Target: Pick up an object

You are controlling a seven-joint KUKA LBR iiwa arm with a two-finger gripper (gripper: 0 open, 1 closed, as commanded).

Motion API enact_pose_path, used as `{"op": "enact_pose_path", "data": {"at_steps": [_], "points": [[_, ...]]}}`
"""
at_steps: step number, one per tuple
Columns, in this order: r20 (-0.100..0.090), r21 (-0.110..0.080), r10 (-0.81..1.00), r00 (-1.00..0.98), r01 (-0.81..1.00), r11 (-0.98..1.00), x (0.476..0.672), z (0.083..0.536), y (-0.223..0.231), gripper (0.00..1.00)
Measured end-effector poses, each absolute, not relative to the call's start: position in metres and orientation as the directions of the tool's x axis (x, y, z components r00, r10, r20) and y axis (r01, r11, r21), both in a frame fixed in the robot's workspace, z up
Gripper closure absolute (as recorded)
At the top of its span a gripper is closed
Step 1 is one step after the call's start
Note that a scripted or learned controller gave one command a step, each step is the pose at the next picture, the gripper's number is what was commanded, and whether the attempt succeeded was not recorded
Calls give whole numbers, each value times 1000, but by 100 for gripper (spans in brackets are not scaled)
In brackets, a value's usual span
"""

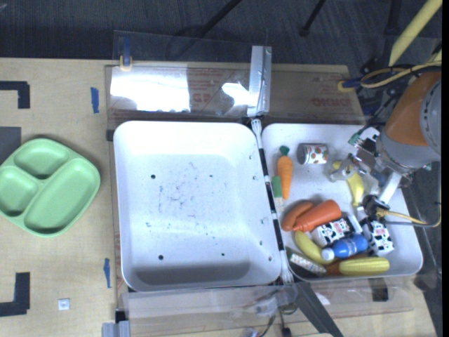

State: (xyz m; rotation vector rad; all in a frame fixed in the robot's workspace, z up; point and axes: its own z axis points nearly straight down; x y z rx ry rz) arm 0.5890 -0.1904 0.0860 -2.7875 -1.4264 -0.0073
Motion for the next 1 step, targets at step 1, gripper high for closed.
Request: {"op": "enact_pose_path", "data": {"at_steps": [1], "points": [[5, -2, 811, 585, 811, -585, 589, 96, -192, 100]]}}
